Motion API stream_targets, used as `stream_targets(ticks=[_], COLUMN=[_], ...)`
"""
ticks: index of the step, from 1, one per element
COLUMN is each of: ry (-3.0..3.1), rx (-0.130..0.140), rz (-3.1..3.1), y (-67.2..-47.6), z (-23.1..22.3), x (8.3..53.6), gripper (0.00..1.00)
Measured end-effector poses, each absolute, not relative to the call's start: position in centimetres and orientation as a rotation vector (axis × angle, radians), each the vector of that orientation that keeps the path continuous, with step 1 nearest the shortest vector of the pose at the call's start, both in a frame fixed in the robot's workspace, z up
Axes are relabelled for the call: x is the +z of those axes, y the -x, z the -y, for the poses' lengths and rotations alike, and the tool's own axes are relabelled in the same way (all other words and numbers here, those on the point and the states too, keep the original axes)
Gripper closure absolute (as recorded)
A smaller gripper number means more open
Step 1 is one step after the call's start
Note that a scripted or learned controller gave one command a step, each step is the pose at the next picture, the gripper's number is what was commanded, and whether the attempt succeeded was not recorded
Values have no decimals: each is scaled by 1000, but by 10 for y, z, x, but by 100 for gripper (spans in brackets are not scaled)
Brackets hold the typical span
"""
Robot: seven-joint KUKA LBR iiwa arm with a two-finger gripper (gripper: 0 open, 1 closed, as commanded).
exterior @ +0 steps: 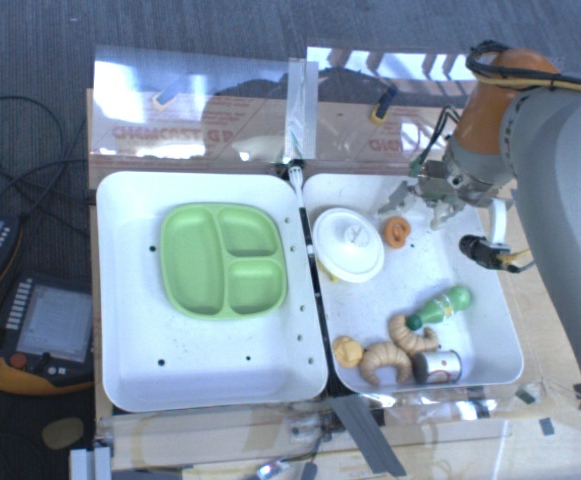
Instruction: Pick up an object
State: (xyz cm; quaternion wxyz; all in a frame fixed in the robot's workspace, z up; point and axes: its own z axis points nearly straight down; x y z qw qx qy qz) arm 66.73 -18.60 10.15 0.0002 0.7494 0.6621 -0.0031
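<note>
— Where is the arm's two-finger gripper (pixel 412 214)?

— Over the far edge of the right-hand shallow white bin (pixel 370 303), a little towards its far right corner. Its two fingers are spread apart, and nothing sits between them.

— So it has hold of nothing?

— Nothing. The nearest loose thing is a small orange ridged lump (pixel 397 231), just beside the gripper on its near side, lying on the bin floor close to the far edge. I cannot tell whether a fingertip touches it.

— What else is in that bin?

— A round white lidded bowl (pixel 349 243) rests against the left edge, in the far half, just beside the orange lump. A green plastic bottle (pixel 440 308) lies on its side towards the right edge, about midway along it. Along the near edge there is a cluster: a round tan bun (pixel 347 350) near the near left corner, then a pale brown croissant-shaped piece (pixel 385 360), a curled brown pretzel-like piece (pixel 411 332) just behind it and touching the bottle's lower end, and a small silver can with a dark end (pixel 437 366) lying on its side to the right of the croissant shape.

— And the other bin?

— The left-hand shallow white bin (pixel 130 298) carries a light green plastic plate with three compartments (pixel 222 260), set flat in the middle, well apart from the gripper.
</note>
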Motion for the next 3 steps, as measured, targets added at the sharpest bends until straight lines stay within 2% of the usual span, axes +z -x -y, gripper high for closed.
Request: stream_targets(ticks=[1,2,3], ry=[-1751,-1748,-1564], rx=[-8,-2,-4], rz=[-2607,-2605,-2722], y=[-668,-670,-658], z=[183,182,143], x=[91,100,187], gripper=[0,100,100])
